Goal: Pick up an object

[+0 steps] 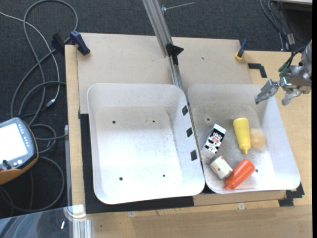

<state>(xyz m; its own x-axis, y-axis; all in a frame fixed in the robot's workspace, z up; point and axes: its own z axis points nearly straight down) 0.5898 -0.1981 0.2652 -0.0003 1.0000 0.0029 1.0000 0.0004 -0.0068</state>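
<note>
End effector point(278, 94): spread, holding nothing, above right bin point(282, 148) far edge | bottle point(241, 133), carrot point(239, 174), carton point(214, 139) clustered below | pose suits a descent.

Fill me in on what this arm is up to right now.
The arm's pincer hangs open over the right bin's upper right edge, holding nothing. The pickable things lie in that bin's lower part: a yellow bottle, a tan lump beside it, a small black-and-white carton, a white cup-like piece and an orange carrot-shaped toy. Nothing has been picked up yet.
</note>
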